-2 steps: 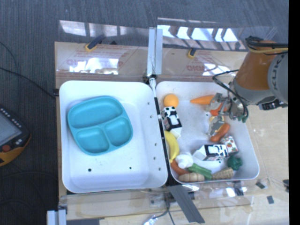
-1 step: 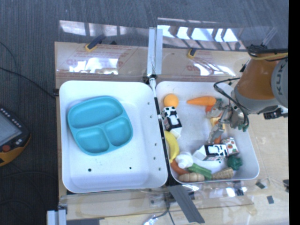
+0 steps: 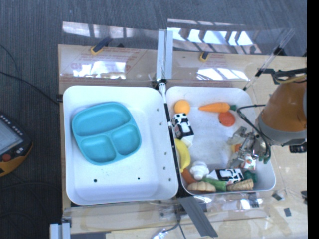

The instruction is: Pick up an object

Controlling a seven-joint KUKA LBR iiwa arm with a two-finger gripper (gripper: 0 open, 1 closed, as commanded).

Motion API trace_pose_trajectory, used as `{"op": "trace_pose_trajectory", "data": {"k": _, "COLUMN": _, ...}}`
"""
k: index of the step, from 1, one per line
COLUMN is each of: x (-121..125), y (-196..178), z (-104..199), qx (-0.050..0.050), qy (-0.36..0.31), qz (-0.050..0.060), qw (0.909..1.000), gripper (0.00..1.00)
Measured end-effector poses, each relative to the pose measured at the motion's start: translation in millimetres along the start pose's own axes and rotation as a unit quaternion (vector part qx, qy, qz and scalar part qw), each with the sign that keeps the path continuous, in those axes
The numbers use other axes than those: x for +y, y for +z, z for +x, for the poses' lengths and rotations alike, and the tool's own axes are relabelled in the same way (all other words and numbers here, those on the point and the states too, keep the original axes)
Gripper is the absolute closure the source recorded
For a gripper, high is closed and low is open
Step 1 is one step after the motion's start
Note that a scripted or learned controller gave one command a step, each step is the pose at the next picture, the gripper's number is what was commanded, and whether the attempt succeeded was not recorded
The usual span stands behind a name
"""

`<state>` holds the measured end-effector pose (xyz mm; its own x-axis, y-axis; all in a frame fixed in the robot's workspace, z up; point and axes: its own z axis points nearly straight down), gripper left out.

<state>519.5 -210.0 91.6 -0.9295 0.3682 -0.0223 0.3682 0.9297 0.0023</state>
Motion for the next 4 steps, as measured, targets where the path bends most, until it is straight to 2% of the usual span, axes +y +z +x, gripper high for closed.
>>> {"op": "trace_pose_trajectory", "data": {"k": 1, "x": 1.4, "y": -11.3, "z": -1.6, "qx": -0.001, "qy": -0.001, "qz": 0.001, "qw": 1.0, "gripper": 1.0}}
{"op": "trace_pose_trajectory", "data": {"k": 2, "x": 95.1, "y": -0.4, "z": -6.8, "qx": 0.002, "qy": 0.115, "qz": -0.001, "qw": 0.9933, "gripper": 1.0}}
{"op": "trace_pose_trajectory", "data": {"k": 3, "x": 165.3, "y": -92.1, "z": -21.5, "qx": 0.009, "qy": 0.155, "qz": 0.003, "qw": 0.9879, "gripper": 1.0}}
{"op": "trace_pose_trajectory", "data": {"k": 4, "x": 164.5, "y": -91.7, "z": -21.5, "qx": 0.01, "qy": 0.155, "qz": 0.004, "qw": 0.9879, "gripper": 0.0}}
